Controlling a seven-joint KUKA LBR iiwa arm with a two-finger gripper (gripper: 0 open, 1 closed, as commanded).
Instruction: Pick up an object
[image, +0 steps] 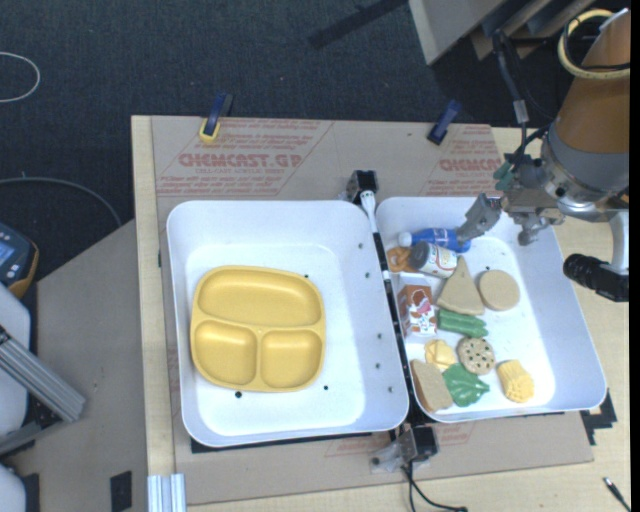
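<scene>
The gripper (505, 222) hangs above the right bin (570, 330), fingers apparently apart and empty — toy food (462, 345) lies crowded, so a descent could pinch two pieces.

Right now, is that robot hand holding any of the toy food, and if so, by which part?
Nothing is held. The hand hangs open above the back of the right bin, its fingers bare, close to the blue-capped bottle.

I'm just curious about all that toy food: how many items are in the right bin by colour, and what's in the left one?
Right bin:
Green: 2
Yellow: 2
Tan or beige: 4
Blue bottle: 1
Jar: 1
Red-and-white packet: 1
Left bin:
Yellow divided plate: 1
Total: 12
</scene>
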